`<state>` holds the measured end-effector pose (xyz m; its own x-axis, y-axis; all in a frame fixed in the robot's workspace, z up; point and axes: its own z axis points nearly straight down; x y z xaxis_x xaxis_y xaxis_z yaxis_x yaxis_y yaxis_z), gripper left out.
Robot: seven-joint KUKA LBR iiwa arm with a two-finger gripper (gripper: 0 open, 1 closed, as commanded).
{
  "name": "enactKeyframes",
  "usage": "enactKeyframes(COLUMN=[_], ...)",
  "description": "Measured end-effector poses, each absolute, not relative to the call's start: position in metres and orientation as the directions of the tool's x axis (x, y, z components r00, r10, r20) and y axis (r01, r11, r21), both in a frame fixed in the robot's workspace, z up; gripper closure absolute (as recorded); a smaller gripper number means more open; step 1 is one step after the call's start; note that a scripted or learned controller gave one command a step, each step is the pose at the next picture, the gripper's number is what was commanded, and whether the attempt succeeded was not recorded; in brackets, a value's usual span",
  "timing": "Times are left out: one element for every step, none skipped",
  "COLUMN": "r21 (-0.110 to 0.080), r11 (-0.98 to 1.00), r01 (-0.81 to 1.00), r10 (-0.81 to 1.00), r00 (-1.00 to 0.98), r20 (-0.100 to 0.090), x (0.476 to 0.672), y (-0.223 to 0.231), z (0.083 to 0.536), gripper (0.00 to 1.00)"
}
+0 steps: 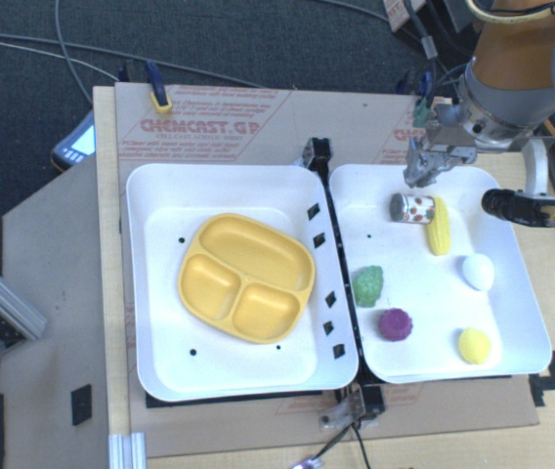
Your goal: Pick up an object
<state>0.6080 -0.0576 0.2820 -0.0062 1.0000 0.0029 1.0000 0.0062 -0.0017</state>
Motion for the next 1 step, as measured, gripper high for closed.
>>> enactKeyframes(r21=[-0.003], r11=[0.006], r01=[1.000], r10=[1.000], r00=[-0.006], r20=[0.003], x=[0.6147], y=[-0.0112], z=[0.2747], gripper=[1.00])
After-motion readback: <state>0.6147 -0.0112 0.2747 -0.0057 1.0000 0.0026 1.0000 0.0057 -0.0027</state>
